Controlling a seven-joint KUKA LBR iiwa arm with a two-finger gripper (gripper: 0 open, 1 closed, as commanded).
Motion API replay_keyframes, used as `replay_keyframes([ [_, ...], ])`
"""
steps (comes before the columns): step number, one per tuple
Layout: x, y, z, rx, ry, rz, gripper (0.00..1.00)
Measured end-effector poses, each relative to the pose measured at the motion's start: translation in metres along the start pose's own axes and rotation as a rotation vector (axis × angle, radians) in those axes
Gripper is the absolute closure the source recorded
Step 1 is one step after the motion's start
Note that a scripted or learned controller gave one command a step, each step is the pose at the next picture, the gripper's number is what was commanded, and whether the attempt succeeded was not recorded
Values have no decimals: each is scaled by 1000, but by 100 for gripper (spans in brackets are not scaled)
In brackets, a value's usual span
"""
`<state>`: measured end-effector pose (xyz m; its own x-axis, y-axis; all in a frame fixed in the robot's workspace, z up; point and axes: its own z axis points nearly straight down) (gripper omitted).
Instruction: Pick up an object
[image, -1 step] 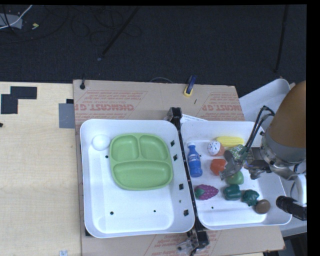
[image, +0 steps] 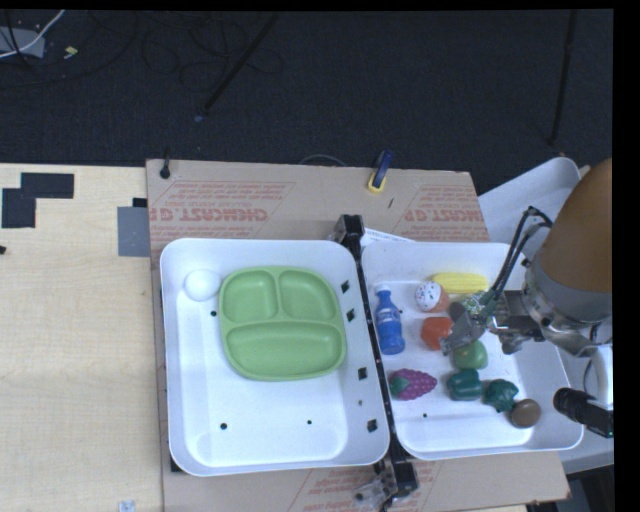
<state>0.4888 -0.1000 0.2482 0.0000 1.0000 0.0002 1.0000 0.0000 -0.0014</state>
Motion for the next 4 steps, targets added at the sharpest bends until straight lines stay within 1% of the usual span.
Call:
replay_keyframes([
  [1,0,10,55,5,1,-1,0],
  [2,8,8,118,6,2,0,0],
  [3,11,8,163,3,1,-1,0],
  [4,8,8,151,3,2,10,100],
])
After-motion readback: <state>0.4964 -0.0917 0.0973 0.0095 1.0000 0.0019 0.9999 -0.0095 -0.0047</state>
